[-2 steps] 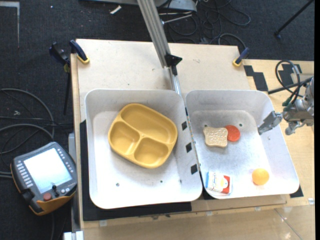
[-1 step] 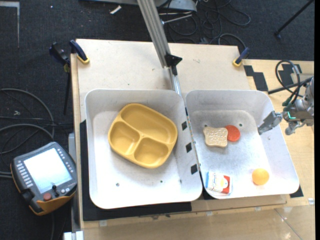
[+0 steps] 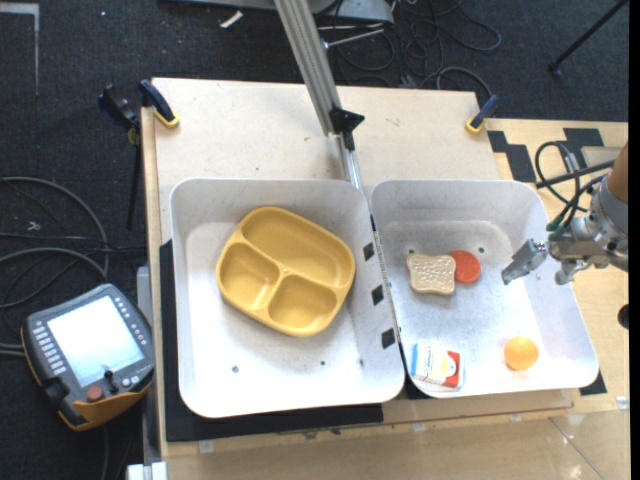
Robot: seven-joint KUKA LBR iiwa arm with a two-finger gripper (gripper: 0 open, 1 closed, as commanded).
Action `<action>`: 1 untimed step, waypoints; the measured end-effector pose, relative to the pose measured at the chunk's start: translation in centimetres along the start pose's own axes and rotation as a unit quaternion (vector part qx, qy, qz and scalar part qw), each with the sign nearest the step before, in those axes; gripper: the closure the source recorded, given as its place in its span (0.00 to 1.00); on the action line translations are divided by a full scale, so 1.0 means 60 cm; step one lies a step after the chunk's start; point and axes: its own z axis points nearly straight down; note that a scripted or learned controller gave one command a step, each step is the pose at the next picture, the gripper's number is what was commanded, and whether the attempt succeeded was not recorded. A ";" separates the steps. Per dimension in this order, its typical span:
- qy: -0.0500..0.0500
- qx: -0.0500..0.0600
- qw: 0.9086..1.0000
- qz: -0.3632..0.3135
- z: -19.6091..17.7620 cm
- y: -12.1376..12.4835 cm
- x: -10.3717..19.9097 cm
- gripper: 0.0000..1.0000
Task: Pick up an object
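The right bin [image 3: 500, 208] holds a tan toast slice [image 3: 432, 274] with a red round piece [image 3: 465, 266] touching its right side. An orange ball [image 3: 520, 353] lies near the bin's front right corner, and a small white, blue and red carton [image 3: 437, 366] rests at the front left. My gripper [image 3: 543, 261] hangs over the bin's right edge, open, with nothing between its fingers. It stands to the right of the red piece and above the ball.
A yellow divided plate [image 3: 287, 269] fills the middle of the left bin [image 3: 200, 218]. A metal pole [image 3: 310, 53] slants across the back of the bench. Yellow clamps [image 3: 160, 106] mark the rear corners. A teach pendant [image 3: 85, 353] lies on the floor at left.
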 end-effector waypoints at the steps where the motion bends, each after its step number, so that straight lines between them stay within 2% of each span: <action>1: 0.000 0.000 1.000 0.000 0.078 0.006 0.013 0.00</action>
